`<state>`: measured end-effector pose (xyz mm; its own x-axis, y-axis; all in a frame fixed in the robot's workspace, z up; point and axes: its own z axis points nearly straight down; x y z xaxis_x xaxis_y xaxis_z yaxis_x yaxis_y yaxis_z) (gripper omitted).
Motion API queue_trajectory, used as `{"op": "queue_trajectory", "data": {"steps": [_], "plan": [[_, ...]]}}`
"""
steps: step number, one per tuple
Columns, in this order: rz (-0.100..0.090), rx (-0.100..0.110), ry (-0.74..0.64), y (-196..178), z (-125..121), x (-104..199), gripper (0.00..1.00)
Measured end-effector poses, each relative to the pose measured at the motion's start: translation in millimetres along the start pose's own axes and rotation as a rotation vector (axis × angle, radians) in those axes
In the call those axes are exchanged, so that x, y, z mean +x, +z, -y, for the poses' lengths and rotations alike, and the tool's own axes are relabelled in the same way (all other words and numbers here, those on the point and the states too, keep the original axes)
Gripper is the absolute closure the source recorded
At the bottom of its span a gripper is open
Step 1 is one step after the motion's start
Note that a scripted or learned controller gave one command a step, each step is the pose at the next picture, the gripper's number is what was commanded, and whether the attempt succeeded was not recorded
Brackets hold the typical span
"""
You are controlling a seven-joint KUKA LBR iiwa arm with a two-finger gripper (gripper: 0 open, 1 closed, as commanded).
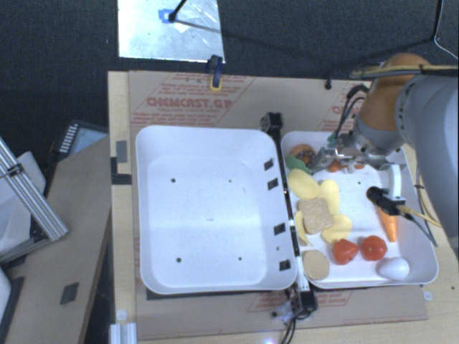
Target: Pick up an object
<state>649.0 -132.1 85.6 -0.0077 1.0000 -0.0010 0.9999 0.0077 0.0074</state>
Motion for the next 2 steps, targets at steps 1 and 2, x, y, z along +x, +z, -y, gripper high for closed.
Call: {"op": "queue_trajectory", "data": {"steps": [1, 2], "plan": [[-0.001, 0.006, 0.001, 0.8, 5.6, 35.5, 0.00], [-0.001, 0.008, 0.010, 0.7, 57.5, -16.0, 0.00]]}}
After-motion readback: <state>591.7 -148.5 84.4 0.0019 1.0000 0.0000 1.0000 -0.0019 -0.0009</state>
